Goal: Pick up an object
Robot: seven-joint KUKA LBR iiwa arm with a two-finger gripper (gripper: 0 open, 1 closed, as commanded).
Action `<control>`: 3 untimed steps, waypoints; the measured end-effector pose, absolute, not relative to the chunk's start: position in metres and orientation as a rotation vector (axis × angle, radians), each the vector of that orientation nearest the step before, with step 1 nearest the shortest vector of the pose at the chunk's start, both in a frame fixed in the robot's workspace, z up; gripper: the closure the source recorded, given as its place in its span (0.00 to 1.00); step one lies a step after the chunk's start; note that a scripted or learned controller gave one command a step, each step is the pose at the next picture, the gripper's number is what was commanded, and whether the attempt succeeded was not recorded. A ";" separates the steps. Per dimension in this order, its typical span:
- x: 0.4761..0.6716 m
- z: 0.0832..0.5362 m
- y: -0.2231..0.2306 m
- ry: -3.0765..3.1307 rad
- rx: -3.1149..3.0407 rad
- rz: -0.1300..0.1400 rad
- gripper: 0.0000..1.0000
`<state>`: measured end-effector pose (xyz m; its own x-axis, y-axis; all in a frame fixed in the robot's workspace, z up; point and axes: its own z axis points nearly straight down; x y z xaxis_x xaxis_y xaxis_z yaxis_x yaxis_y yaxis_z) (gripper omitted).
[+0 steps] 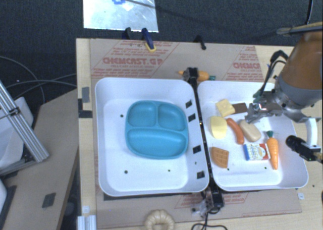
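gripper [254, 112] low over right bin [298, 176], can't tell open or shut, tip just above beige bread roll [251, 132], sausage [235, 130] beside it, carrot [273, 152] and milk carton [256, 152] nearer the front — blue divided plate [155, 128] in left bin [108, 173]

The left bin [108, 138] holds a blue divided plate [155, 129]. The right bin [292, 171] holds toy food: a cheese wedge [225, 108], a sausage [235, 130], a waffle [220, 157], a carrot [273, 152] and a small carton [256, 152]. The gripper [256, 111] hangs above a beige bread roll [250, 131].
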<state>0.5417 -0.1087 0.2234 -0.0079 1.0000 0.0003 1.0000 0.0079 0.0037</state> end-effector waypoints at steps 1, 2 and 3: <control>0.574 0.235 -0.066 2.230 2.209 0.007 1.00; 0.600 0.216 -0.017 2.231 2.210 0.004 1.00; 0.601 0.230 -0.011 2.227 2.214 0.004 1.00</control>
<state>0.6008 -0.0113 0.2295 -0.0060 1.0000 0.0004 1.0000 0.0060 0.0027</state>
